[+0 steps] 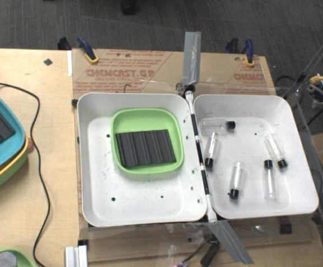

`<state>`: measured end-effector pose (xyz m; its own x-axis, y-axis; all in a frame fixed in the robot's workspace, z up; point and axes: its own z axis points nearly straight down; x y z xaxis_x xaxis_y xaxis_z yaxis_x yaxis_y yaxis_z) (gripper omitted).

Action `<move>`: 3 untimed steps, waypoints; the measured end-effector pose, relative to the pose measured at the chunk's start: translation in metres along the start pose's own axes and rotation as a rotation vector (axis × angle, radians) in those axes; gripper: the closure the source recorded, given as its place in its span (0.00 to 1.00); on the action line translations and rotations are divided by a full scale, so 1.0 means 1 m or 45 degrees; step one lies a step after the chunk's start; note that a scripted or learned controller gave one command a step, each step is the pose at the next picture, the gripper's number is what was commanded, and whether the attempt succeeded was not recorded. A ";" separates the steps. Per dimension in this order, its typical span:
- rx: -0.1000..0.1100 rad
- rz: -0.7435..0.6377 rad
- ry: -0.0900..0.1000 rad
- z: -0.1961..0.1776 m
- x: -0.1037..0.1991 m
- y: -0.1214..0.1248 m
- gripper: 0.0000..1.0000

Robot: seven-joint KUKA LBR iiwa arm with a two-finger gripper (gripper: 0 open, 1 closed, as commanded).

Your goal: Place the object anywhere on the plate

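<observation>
A square green plate (pixel 145 115) with rounded corners sits in the upper middle of the left white bin (pixel 97 188). A black ridged rectangular pad (pixel 146 148) lies flat on the plate, slightly tilted, covering most of its floor. In the right white bin (pixel 256 204) lie several clear plastic tubes with black caps, among them one (pixel 210 148) near the divider, one (pixel 235 179) in the middle and one (pixel 270 181) further right.
Stacked teal and green dishes (pixel 3 143) stand at the bench's left edge, with a black cable (pixel 39 154) running past them. Behind the bins is a clamped cardboard sheet (pixel 139 68). A grey tape strip (pixel 191 60) stands above the bins' seam.
</observation>
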<state>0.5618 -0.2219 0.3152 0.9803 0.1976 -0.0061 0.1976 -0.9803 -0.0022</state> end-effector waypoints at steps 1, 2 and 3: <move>0.000 0.002 0.000 0.044 -0.006 -0.001 0.00; 0.001 0.003 0.001 0.027 -0.028 -0.005 0.00; 0.001 0.000 0.001 0.022 -0.046 -0.008 0.00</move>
<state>0.5151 -0.2228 0.2930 0.9803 0.1974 -0.0050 0.1974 -0.9803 -0.0028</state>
